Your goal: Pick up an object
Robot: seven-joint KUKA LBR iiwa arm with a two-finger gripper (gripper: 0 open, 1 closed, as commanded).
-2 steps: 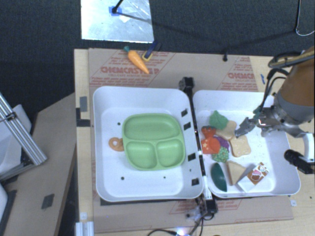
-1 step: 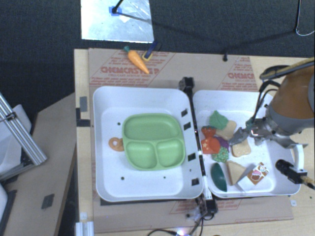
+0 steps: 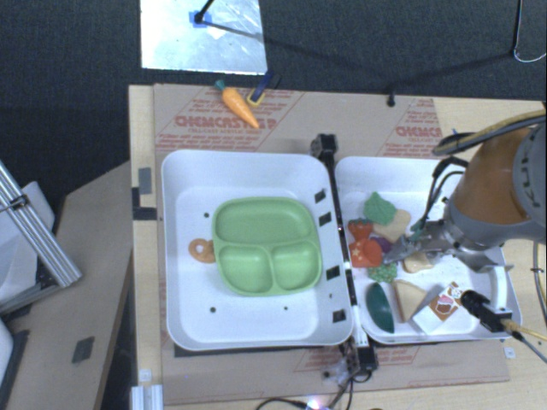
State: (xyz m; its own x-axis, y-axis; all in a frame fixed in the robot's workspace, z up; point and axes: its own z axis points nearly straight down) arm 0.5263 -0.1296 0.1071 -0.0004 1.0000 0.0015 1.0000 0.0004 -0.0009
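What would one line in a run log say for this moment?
stage: reaching | hand: low in right bin over toy food pile | green divided plate: left bin | toy carrot: outside bins

A divided tray (image 3: 261,244) lies in the left bin (image 3: 184,229); food items (image 3: 378,207) crowd the right bin (image 3: 410,173).

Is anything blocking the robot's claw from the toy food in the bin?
Nothing visible blocks it. The gripper is already down in the right bin, right at the pile of toy food. The pieces lie close together and touching, so grabbing just one may be tricky.
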